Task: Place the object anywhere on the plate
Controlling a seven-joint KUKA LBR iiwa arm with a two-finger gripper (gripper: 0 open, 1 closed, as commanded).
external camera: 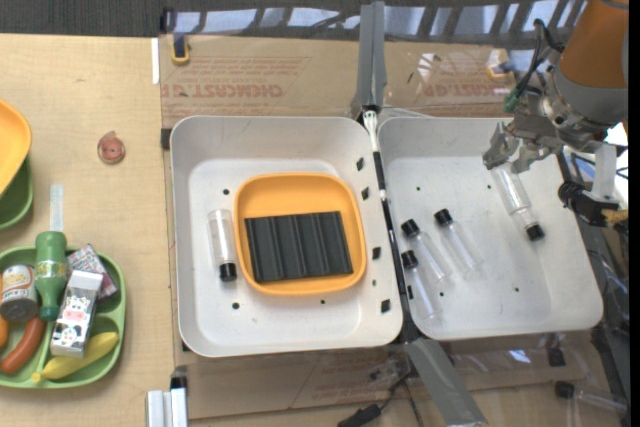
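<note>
Clear plastic is what the hand (515, 155) has to deal with: a small tube with a black cap (519, 203) lies slanted in the right bin (560, 310), its open end right under the hand and its cap pointing away toward the bin's right wall. Whether the tube sits between the fingers I cannot tell, nor how the hand is set.

To do this step well, the hand should take the tube across its narrow body near the middle, since a smooth round tube is likely to roll or slip if caught at the end. It then needs lifting clear over the two bin walls in the middle before it is set down.

Three more capped tubes (440, 250) lie near the right bin's left side. The left bin (200, 315) holds the orange plate (298, 190), which carries a dark ridged insert (300, 247), and one further tube (220, 243) lies just beside the plate's left edge. Anywhere on the plate will do.
</note>
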